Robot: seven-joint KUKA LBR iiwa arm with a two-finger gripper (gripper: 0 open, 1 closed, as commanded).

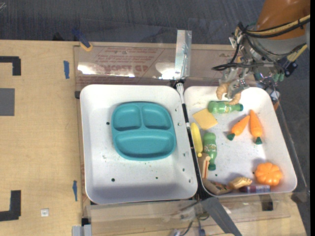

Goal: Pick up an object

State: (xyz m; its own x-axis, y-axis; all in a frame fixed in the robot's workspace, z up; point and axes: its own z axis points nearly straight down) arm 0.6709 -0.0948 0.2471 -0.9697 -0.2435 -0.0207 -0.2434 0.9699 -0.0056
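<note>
Pale wooden desk (39, 132) under your camera, operator, carrying two shallow white bins side by side, and your grey arm with the orange band (283, 9) is reaching in over the far corner of the right bin (283, 146). Your claw (235, 85) sits low at that bin's far rim among a tangle of cables, and I cannot tell how it stands, parted or closed; nothing can be made out in its grip.

Right at the claw, touching or nearly so, lies a small tan curved toy piece (225, 90). Just beneath the claw rests a green plastic bottle on its side (224, 106). A little nearer the camera from there sits a flat yellow cheese-like wedge (204, 118). To the arm's side of the claw, a pair of orange toy carrots with green tips (248, 124) lie close together.

Further from the claw, along the divider between bins, you have a yellow banana-shaped toy (196, 137) and a second green bottle (209, 149) beside it. Well away, in the near corner, sits an orange toy pumpkin (268, 173), with a tan wooden-looking figure (231, 184) along the near wall.

Across the divider from the claw, the left bin (98, 171) holds a teal plastic divided plate (143, 130), lying flat with three compartments.
</note>
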